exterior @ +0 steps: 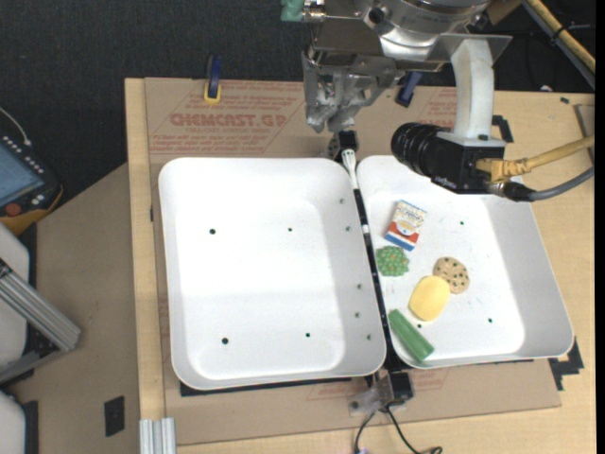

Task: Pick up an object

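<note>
The gripper [333,112] hangs above the far edge of the bench, over the brown cardboard sheet [236,112] and just behind the seam where the two white bins meet. Its metal fingers point down and nothing shows between them; whether they are spread or closed cannot be told from this angle.

The left bin [189,282] shows a bare white floor with a few small dark dots. The right bin [529,291] holds all the objects, gathered toward its left side. A small white carton with blue and red print [406,225] lies nearest the far end. Just in front of it sits a green broccoli-like piece [393,260]. To the right of that lies a round chocolate-chip cookie [454,274], touching or nearly touching a yellow lemon-shaped item [429,298]. A long green piece [411,335] lies tilted at the near-left corner, close to the bin wall.

A black cylindrical part [437,157] of the arm overhangs the far end of the right bin. A blue and yellow clamp [214,80] grips the cardboard's far edge.
</note>
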### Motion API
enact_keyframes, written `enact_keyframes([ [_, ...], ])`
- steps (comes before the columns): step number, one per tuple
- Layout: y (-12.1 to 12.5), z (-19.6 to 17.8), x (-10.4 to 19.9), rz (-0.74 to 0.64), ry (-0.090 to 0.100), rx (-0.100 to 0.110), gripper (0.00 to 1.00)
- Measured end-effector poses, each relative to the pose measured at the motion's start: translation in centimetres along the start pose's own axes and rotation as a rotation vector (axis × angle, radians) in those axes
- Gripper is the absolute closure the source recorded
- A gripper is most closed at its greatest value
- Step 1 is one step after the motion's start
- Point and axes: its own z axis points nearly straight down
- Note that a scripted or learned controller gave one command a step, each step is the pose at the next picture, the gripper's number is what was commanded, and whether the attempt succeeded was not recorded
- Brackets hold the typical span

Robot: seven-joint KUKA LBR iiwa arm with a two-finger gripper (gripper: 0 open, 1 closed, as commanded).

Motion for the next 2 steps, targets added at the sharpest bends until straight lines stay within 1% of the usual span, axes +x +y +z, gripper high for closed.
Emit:
enact_keyframes([
  [1,0.0,0.1,0.0,0.000,-0.001,0.001,0.00],
  [2,0.0,-1.0,0.1,-0.001,0.001,-0.003,1.00],
])
